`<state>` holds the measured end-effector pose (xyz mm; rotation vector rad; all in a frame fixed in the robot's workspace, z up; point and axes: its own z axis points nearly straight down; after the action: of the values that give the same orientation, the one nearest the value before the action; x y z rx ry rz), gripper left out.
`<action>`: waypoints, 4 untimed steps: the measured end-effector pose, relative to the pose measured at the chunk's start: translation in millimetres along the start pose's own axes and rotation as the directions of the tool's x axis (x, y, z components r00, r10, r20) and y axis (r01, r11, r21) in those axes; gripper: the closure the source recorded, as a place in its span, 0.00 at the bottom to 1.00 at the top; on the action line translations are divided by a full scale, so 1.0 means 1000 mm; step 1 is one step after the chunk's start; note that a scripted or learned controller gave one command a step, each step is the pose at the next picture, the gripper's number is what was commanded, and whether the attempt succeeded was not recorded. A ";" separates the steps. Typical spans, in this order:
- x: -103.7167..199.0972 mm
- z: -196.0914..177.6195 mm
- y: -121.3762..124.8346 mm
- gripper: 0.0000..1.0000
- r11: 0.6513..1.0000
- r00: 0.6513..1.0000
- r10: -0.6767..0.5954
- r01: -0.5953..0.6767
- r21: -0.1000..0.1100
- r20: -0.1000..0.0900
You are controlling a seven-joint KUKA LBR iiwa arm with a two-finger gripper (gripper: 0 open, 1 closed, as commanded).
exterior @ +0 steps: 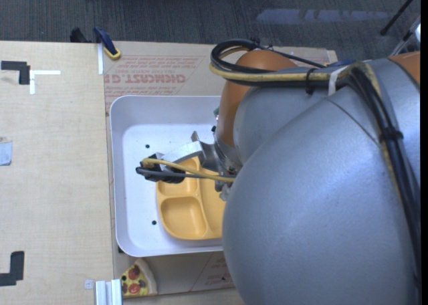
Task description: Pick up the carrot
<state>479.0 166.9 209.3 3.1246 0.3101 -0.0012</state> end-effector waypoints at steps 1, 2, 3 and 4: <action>0.010 0.009 -0.051 1.00 1.000 1.000 -0.020 0.020 0.000 -0.001; 0.057 0.101 -0.009 1.00 0.999 0.999 -0.043 0.043 0.011 -0.021; 0.069 0.119 -0.048 1.00 0.830 0.830 -0.558 0.558 0.002 0.006; 0.068 0.118 -0.048 1.00 0.994 0.994 -0.108 0.108 -0.001 0.000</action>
<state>536.0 226.9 91.6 3.1027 0.4780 -0.0010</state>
